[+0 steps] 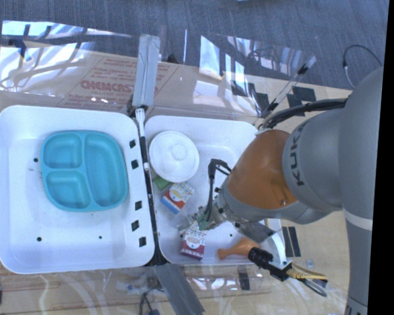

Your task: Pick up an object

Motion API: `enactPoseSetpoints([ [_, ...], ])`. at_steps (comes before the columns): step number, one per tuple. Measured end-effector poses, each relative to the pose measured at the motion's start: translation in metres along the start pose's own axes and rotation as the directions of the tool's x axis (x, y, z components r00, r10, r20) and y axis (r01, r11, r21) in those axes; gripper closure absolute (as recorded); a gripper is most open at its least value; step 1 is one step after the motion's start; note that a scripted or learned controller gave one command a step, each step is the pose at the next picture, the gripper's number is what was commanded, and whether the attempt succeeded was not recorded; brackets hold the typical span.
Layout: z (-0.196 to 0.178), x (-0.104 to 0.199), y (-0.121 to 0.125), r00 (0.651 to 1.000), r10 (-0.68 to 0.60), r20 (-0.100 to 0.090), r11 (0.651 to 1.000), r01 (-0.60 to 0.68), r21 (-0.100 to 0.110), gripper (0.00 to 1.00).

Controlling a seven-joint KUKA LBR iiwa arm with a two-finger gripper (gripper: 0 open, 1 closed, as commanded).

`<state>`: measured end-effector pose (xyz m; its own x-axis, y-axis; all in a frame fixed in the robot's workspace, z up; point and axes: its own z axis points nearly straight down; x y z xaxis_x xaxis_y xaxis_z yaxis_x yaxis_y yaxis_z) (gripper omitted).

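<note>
Turquoise moulded divided tray (pixel 85 170) left bin; round white lid (pixel 174 156) right; pincer (pixel 205 220) state unclear.

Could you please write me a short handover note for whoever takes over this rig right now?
Gripper: low in the right bin, over the clutter near its front; whether the fingers are open or shut cannot be seen, and no object is visibly held.
Things: white round lid at the right bin's back left; small carton below it; red packet and orange-handled tool at the front. Blue divided plate lies in the left bin.
Done: arm is down among the objects.
Left: secure one object and lift it.
</note>
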<state>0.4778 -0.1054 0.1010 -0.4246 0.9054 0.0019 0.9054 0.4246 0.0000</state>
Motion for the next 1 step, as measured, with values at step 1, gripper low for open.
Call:
enactPoseSetpoints([
  [1,-0.0907,0.0404,0.0316,0.977,0.212,0.002,0.977,-0.212,0.0,1.0],
])
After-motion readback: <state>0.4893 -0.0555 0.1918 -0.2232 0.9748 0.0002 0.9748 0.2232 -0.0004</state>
